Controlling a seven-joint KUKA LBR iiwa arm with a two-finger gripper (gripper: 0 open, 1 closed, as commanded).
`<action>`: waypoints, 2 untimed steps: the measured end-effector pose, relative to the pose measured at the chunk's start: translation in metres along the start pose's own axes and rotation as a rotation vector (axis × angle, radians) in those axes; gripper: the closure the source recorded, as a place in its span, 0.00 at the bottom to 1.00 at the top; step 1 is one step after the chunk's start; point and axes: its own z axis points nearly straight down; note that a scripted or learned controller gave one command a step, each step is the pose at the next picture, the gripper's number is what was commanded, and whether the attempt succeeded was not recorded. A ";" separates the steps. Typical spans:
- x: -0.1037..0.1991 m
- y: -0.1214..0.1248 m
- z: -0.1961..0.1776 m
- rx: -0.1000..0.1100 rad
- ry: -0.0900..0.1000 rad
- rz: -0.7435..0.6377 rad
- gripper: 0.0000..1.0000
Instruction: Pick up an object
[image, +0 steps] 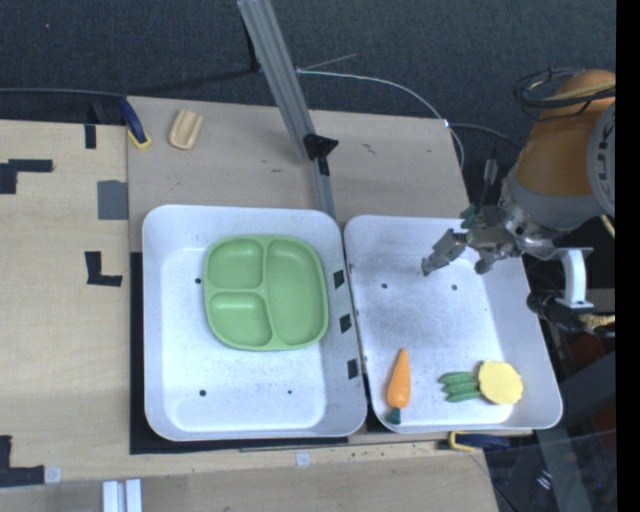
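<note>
1. The arm (570, 150) is cut off by the right edge.
2. The yellow object (500, 382) hides one end of the green pods (460, 385).
3. The metal pole (285, 90) runs off the top edge.

- Two bins stand side by side on the surface (400, 160)
- A divided plate (266, 292) lies in the left bin (170, 400), toward its far half
- In the right bin (420, 330), along the near edge: a carrot (399, 377) at left, a bean pod (459, 385) in the middle, a round piece (500, 382) touching it at right
- The gripper (462, 258) hangs over the far right part of this bin
- A small block (185, 129) lies on the surface behind the left bin
</note>
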 end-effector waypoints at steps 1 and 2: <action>0.000 0.000 0.000 0.000 0.000 0.000 0.00; 0.005 -0.005 0.045 0.005 -0.001 0.001 0.00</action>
